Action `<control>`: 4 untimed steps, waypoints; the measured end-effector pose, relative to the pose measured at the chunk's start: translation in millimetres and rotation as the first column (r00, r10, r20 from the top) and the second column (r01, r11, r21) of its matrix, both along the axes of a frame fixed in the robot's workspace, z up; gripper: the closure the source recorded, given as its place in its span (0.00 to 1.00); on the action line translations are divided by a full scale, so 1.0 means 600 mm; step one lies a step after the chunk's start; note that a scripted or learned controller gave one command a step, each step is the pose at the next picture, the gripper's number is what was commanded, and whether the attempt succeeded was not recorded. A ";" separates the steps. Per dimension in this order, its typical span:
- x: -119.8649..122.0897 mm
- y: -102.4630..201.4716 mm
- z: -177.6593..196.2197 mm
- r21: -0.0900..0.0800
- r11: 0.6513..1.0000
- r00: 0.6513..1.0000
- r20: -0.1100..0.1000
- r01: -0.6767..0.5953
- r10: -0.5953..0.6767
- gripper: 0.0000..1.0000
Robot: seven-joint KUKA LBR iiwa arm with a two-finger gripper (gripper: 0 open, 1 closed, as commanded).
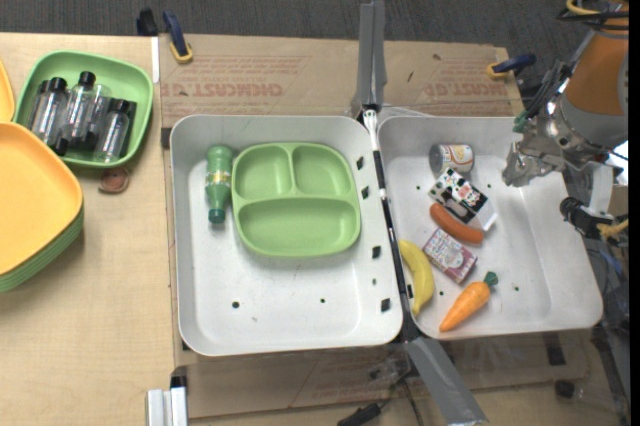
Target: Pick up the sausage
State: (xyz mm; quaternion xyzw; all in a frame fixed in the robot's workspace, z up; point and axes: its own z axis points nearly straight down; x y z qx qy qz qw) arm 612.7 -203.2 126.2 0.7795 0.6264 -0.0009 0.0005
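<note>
The sausage (457, 223) is lying in the right bin (545, 299), its upper end touching a black-and-white carton (460, 195), a pink packet (449, 255) just beside it below. It appears light, smooth and likely slippery; gripping mid-length across its width seems best. The gripper (522, 166) is hovering near the bin's right side, apart from it; finger state cannot be told.

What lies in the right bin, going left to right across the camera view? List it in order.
Banana → pink packet → sausage → carrot → gripper at the bin's right side. The small can and the black-and-white carton overlap these in left-right position, so I leave them out.
</note>
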 end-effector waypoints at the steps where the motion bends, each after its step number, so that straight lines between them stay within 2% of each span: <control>1: 0.077 -0.009 0.007 0.000 0.990 0.990 0.000 -0.138 0.138 1.00; 2: 0.005 -0.006 0.020 0.001 0.956 0.956 0.000 -0.295 0.295 1.00; 3: -0.078 -0.032 -0.006 0.002 0.993 0.993 -0.004 0.120 -0.120 1.00; 4: -0.027 -0.013 -0.060 -0.001 0.846 0.846 -0.003 0.533 -0.533 1.00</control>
